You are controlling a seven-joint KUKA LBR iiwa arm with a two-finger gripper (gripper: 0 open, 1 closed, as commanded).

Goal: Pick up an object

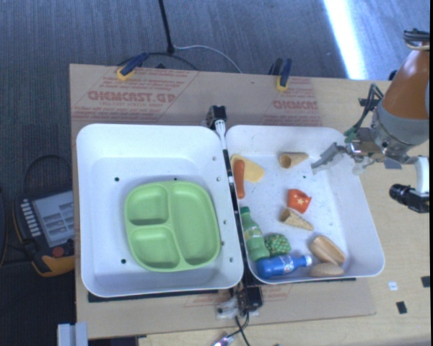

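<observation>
Camera view: right bin (361, 215) is the landmark. Arm (408, 92) over its far-right rim; gripper (332, 157) above its far edge, jaw state cannot tell. Red piece (298, 200) mid-bin, isolated; best target. Descend vertically, centred.

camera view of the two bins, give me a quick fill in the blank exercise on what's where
1. The green divided plate lies in the ____ bin of the camera view.
2. The blue bottle lies beside a green ____.
3. The plate has ____ compartments.
4. The gripper hovers over the bin that holds the red piece, nearer the ____ clamps than the bottles.

Missing words: left; bottle; three; yellow
</observation>
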